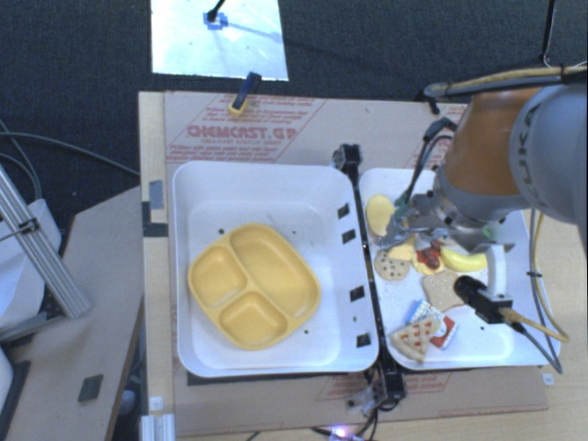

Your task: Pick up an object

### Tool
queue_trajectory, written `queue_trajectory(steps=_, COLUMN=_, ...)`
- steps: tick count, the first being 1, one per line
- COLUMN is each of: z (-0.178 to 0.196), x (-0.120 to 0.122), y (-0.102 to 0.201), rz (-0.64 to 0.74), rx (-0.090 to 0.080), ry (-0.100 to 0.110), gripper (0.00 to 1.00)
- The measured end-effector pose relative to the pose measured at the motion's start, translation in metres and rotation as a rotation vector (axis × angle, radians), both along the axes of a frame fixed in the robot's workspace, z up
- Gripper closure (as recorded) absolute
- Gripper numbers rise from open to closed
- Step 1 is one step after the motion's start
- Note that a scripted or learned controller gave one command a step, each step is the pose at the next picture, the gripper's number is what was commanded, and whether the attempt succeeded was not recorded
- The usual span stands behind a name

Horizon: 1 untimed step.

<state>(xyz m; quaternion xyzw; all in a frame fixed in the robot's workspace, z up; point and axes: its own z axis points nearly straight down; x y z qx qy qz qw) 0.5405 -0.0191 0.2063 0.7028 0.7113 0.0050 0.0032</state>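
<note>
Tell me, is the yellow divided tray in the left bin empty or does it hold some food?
Empty. The yellow tray lies flat in the left bin, and its three compartments show bare yellow plastic.

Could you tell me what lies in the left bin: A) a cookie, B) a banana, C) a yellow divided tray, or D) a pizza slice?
C: the yellow divided tray sits alone in the left bin; the food items lie in the right bin.
</note>
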Motion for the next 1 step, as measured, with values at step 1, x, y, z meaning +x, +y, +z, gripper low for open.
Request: queue_trajectory(steps=1, z=0.0186, x=-0.0558, y=0.0685, rz=0.000, rx=0.001, ry=0.012, gripper=1.00)
